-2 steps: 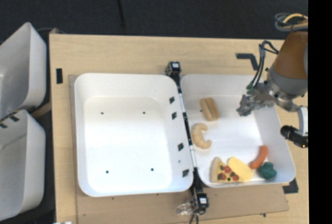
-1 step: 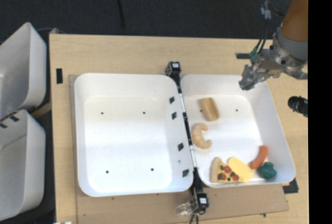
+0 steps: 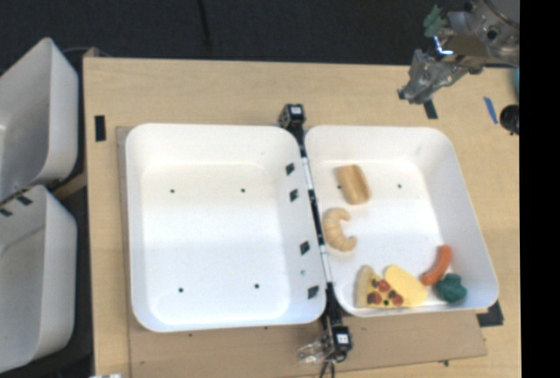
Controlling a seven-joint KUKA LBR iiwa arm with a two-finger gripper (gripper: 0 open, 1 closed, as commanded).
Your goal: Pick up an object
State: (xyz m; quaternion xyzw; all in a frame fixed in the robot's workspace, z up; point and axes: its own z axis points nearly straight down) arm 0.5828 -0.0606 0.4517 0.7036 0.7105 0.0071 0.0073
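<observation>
The right bin (image 3: 437,159) holds several toy foods. A tan bread loaf (image 3: 353,183) lies near its upper left, and a pale croissant (image 3: 339,229) sits just below it. Along the front edge rest a pizza slice (image 3: 377,288), a yellow cheese wedge (image 3: 409,284), an orange carrot with a green top (image 3: 443,273). My gripper (image 3: 422,83) hangs above the bench beyond the right bin's far edge, well apart from all the food, with nothing visible in it.
The left bin (image 3: 210,227) lies beside the right one, with a black-clipped divider (image 3: 306,210) between them. White containers (image 3: 31,192) stand off the bench at the far left. Wooden bench surface (image 3: 219,92) runs behind the bins.
</observation>
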